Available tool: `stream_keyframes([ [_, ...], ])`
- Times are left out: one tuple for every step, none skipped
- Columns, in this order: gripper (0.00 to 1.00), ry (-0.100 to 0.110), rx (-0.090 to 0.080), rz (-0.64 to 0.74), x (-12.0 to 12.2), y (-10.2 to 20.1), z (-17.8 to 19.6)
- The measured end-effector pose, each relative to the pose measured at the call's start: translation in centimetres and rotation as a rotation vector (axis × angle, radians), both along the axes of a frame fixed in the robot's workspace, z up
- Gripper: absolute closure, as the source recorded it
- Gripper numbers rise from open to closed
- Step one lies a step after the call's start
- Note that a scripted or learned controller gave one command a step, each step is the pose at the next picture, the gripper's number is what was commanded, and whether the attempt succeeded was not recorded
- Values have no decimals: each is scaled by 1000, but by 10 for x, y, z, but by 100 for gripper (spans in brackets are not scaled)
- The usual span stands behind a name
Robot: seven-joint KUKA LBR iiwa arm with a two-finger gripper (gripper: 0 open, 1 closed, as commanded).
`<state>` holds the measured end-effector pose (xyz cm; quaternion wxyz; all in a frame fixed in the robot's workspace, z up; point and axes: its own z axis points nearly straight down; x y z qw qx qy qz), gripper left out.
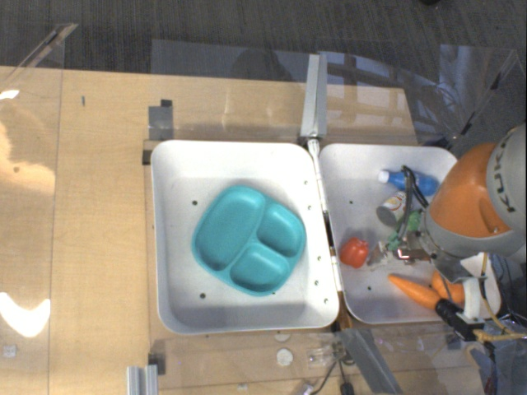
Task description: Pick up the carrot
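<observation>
The gripper hangs low in the right bin, beside the carrot, seemingly lining up a grasp; its grip cannot be told

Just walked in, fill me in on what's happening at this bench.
A grey arm with an orange band reaches in from the right over the right bin. Its job is to pick up the carrot, which lies on that bin's floor near the front, not lifted. A red tomato sits to the carrot's left and a blue bottle lies farther back. The left bin holds a teal divided plate.
</observation>
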<state>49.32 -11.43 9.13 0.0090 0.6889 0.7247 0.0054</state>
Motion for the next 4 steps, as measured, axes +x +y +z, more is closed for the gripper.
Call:
stream_keyframes([
  [0,5,0,67,-1,-49,0],
  [0,1,-3,48,0,-29,0],
  [0,3,2,-19,-1,-29,0],
  [0,3,1,-22,-1,-28,0],
])
